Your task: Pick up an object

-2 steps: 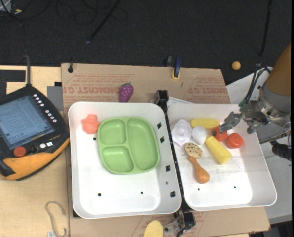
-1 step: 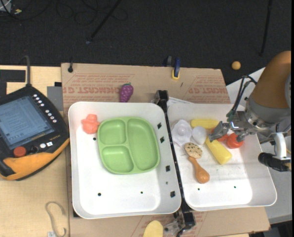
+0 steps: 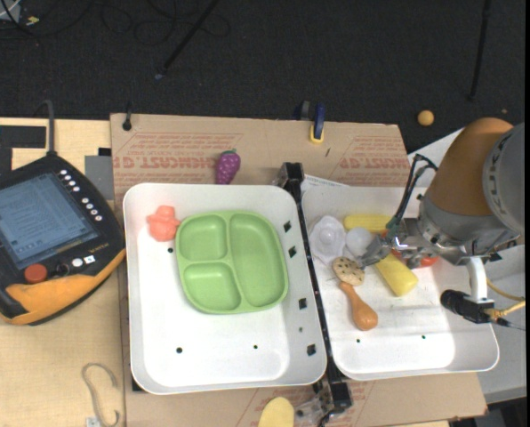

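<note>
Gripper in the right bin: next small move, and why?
Probably a short descent and close on the yellow block. The gripper sits low in the right bin, right above the block's upper end, with nothing visibly held. The wooden brush and clear cup lie further left.

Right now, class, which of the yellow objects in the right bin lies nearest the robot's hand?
The stubby yellow block, tilted just below the hand. The flat yellow piece lies farther up, toward the bin's back edge.
</note>
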Robot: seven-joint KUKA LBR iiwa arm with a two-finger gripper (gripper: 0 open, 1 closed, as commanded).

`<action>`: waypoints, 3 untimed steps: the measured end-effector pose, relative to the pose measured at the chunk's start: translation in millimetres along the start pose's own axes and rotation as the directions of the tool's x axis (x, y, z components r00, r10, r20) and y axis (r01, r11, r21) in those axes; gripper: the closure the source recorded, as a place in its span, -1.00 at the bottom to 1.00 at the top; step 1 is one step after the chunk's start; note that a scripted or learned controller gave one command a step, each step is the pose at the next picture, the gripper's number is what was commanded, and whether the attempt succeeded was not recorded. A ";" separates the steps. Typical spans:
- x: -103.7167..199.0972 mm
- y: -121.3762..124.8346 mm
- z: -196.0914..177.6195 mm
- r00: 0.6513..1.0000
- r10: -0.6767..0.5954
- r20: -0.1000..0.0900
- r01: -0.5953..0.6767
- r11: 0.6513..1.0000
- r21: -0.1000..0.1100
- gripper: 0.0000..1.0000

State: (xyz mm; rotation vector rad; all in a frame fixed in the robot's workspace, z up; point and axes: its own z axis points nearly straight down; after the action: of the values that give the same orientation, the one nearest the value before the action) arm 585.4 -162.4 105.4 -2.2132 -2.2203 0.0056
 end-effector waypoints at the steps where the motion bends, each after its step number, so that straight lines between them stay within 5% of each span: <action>1: 1.1 2.7 14.3 1.000 0.002 0.003 -0.002 1.000 -0.011 -1.00; 2: 0.6 0.4 7.1 1.000 0.004 0.001 -0.004 1.000 -0.005 1.00; 3: -0.7 4.2 -55.4 1.000 0.004 0.003 -0.004 1.000 -0.010 1.00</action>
State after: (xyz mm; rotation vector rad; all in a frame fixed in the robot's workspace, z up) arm 590.0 -163.3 160.7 -2.2237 -2.2221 -0.0024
